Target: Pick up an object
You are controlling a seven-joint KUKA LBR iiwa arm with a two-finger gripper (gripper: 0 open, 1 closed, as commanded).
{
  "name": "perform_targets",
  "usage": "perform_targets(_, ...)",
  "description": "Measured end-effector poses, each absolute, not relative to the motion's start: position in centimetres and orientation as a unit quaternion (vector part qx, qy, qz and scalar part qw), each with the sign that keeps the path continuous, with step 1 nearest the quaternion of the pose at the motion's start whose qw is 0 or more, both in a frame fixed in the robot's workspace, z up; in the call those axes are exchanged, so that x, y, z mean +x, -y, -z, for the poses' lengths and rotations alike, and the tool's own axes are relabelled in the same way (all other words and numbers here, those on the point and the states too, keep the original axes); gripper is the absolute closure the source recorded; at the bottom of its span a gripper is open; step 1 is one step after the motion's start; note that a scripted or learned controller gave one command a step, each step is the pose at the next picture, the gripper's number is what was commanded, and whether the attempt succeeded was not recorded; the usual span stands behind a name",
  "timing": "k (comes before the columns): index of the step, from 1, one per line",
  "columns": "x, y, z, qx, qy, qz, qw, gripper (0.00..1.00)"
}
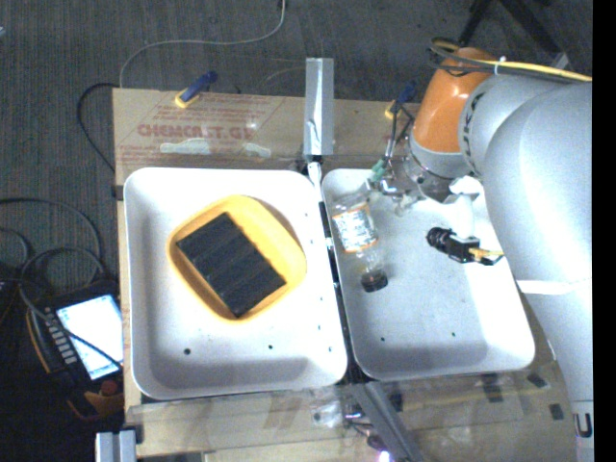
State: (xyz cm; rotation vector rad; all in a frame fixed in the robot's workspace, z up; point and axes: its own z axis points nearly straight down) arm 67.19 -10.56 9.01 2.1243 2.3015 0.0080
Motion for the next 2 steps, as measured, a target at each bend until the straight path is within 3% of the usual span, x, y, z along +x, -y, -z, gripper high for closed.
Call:
perform_targets(1, 55.3, 13.3, -12.6, 0.665, -0.746, 0.0015, -0.001, 0.00)
perform_targets(2, 57.9, 11.6, -9.9, 0.679, -0.734, 0.0021, 0.007, 0.00)
